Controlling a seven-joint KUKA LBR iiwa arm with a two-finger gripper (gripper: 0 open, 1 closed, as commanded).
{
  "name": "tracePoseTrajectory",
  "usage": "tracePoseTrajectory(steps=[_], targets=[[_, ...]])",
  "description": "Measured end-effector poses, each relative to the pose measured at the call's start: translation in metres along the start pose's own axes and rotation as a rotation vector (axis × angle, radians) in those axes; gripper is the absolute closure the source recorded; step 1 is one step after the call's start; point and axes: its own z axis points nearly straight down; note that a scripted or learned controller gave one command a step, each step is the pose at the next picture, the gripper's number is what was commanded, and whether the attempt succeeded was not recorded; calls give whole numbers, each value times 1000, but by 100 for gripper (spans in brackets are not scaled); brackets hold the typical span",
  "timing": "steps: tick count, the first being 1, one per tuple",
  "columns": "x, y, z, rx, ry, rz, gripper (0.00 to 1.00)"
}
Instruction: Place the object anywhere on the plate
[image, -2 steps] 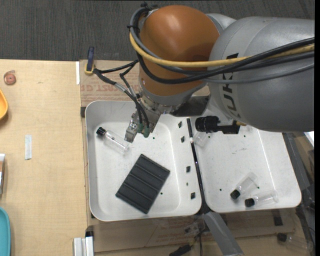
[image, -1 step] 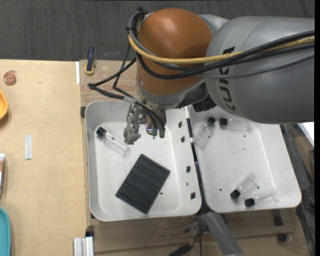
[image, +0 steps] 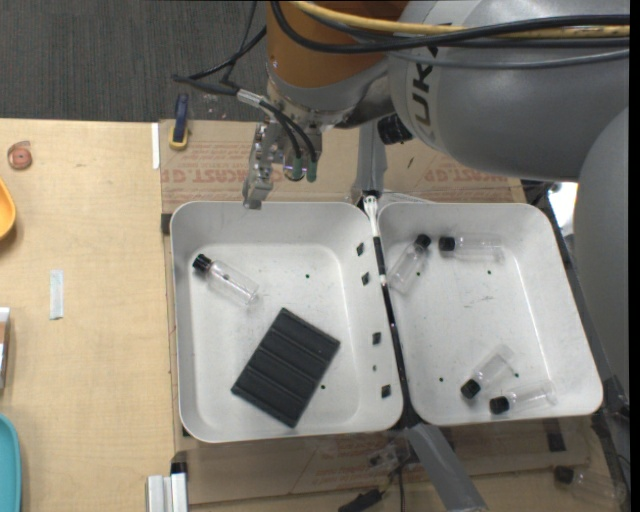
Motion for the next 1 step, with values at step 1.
tracePoseTrajectory(steps=[1], targets=[[50, -5, -120, 1, 0, -61, 100]])
